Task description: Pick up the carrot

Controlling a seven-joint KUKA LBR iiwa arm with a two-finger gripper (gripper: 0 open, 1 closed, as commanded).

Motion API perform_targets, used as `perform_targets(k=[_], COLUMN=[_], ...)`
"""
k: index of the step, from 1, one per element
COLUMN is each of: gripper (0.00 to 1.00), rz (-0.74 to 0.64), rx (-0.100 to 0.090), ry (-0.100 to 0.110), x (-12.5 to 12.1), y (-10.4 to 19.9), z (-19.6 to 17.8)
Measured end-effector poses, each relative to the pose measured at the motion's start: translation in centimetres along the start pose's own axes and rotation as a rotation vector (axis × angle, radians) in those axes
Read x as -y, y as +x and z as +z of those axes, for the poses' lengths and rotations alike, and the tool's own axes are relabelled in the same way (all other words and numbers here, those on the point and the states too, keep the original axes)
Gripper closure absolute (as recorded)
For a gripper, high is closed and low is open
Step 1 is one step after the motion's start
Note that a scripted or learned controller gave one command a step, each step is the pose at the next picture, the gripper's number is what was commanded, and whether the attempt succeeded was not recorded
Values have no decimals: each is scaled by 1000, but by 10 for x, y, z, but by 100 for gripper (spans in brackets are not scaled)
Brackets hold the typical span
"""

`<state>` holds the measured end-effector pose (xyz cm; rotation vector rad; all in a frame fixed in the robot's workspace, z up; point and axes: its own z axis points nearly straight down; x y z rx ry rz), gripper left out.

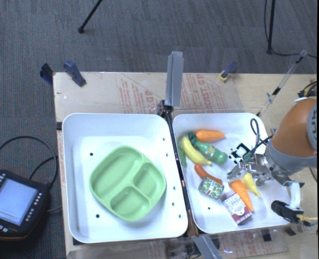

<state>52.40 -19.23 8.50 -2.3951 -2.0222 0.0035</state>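
Bins, 2 of them, are seen side by side on the desk (116, 93) in the camera view, and the right bin (216, 122) is taken as the landmark. The left bin (75, 144) touches it along its left wall and carries a green divided plate (128, 183).

Inside the right bin, the carrot (242, 194) is found in the lower right part, lying at a slant with its thick end up and left and its tip down and right. A yellow pepper-like piece (251, 183) lies just beside it on the right, touching it. A red-and-white box (237, 208) lies against the carrot's lower left side, near the bin's front wall. A small green-and-red can (210, 188) is placed left of the carrot, with a thin orange chili (206, 172) just above it. A banana (194, 151) and a green bottle (210, 151) are laid in the bin's upper left part, and an orange oval vegetable (210, 136) is set above them.

The arm (297, 136) is seen over the bin's right wall. The pincer (244, 170) is lowered into the bin's right part, just above the carrot's thick end. How far the pincer is open cannot be told, nor whether anything is held.

A handheld control pendant (12, 203) lies on the floor, well apart to the left.
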Motion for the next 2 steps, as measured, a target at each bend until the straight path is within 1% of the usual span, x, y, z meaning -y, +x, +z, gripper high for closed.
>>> perform_targets(k=[1,2], gripper=[100,100], rz=[8,-201], rx=[-3,2], ry=[6,-1], x=[1,-4], y=[-2,71], z=[-7,-107])
